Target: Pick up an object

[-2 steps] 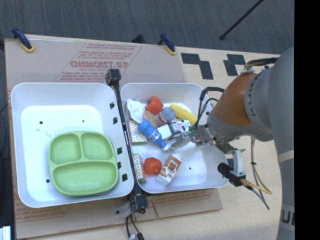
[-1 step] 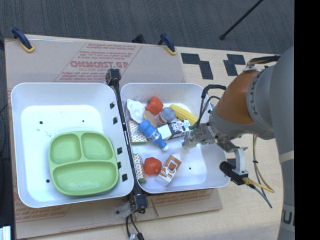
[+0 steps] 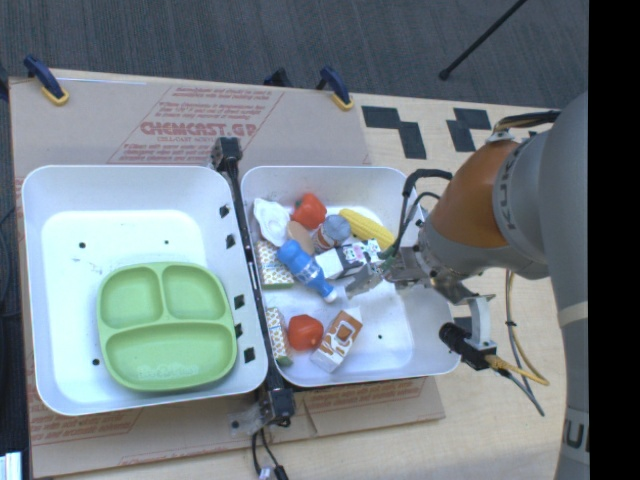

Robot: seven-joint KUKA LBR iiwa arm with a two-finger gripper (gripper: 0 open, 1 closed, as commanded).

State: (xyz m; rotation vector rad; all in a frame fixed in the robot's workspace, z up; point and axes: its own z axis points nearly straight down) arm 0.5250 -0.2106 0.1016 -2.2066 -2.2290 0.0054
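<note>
Here, the gripper (image 3: 362, 268) reaches into the right bin (image 3: 425, 353) from the right side. It sits low over a heap of small toys, right by a blue bottle (image 3: 305, 268) and a small white box (image 3: 333, 263). I cannot tell if its jaws are open or closed, or if they have hold of anything. Near them lie a yellow corn cob (image 3: 366, 228), a red toy (image 3: 309, 209) and a white crumpled thing (image 3: 270, 218). Closer to the front of the bin are a red tomato (image 3: 304, 331) and a little carton (image 3: 338, 340), apart from the heap. The left bin (image 3: 60, 203) holds a green plate (image 3: 165, 325) with three parts. The grey arm (image 3: 530, 208) has an orange band (image 3: 470, 203).
</note>
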